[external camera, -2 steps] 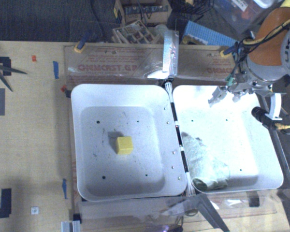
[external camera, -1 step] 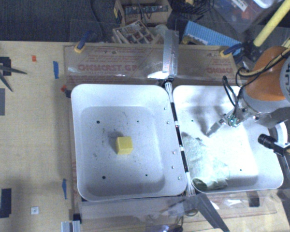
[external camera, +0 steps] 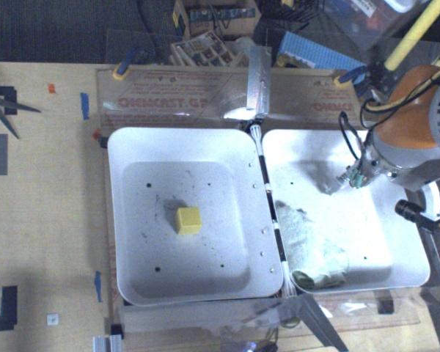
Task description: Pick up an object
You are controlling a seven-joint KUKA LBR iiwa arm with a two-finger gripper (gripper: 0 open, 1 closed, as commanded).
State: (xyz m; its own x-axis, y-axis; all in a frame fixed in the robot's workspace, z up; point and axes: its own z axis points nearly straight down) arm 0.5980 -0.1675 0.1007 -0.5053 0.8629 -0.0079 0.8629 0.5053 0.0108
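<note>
two shallow white plastic bins are sitting side by side on the pale wooden tabletop (external camera: 44, 218), meeting at a narrow seam studded with small screws. taking the left white bin (external camera: 132, 160) as the landmark: a small yellow cube-shaped block (external camera: 188, 220) is resting on its floor, close to the middle and a little toward the near edge, well apart from all four walls. a few dark specks are dotting the bin floor around the block.

just beside the landmark, across the seam, the right white bin (external camera: 396, 270) is holding a crumpled pale grey-green cloth (external camera: 312, 251), which is lying along the seam side and bunching into a roll at the near corner. the cloth is well apart from the yellow block, with the seam between them.

the grey arm with its orange band (external camera: 414, 116) is reaching in from the far side of the right bin, away from the landmark. its two-finger gripper (external camera: 336, 184) is hanging low over the back part of the right bin, tilting toward the seam, above the cloth's upper end but apart from it. nothing is showing between its fingers, and whether they are spread or closed is too blurred to tell.

behind the landmark, a clear plastic sheet with faint red lettering (external camera: 176, 101) is lying flat against the bins' far rims.
</note>
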